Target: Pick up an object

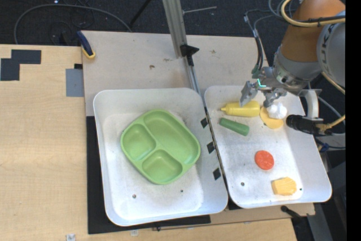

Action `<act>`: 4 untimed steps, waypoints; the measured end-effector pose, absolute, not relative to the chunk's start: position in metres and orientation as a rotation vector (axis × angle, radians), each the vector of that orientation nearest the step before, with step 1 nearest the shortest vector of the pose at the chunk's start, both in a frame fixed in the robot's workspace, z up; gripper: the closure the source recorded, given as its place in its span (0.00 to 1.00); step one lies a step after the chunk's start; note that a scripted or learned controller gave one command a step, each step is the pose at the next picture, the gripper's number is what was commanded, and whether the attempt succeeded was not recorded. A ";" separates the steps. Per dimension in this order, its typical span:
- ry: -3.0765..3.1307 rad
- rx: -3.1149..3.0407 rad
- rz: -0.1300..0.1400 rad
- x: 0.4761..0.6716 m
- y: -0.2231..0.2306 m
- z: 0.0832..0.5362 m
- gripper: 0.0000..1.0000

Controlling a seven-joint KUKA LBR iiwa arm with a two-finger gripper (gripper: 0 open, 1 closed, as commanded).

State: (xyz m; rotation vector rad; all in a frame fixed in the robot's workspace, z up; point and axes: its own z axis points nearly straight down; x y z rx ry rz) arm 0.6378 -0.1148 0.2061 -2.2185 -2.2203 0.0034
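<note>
From above, the gripper (260, 96) hangs low over the far end of the right bin (307, 186), its fingers spread, one just above a yellow banana-shaped toy (241, 109), nothing pinched between them. Beside the toy lie a green cylinder (234, 126) and a pale yellow disc (273, 119); nearer sit an orange-red round piece (264, 160) and a yellow block (284, 185). The left bin (113, 121) holds a green divided tray (159, 145).
</note>
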 end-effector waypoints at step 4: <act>-2.215 -2.220 0.000 0.631 -0.115 0.105 1.00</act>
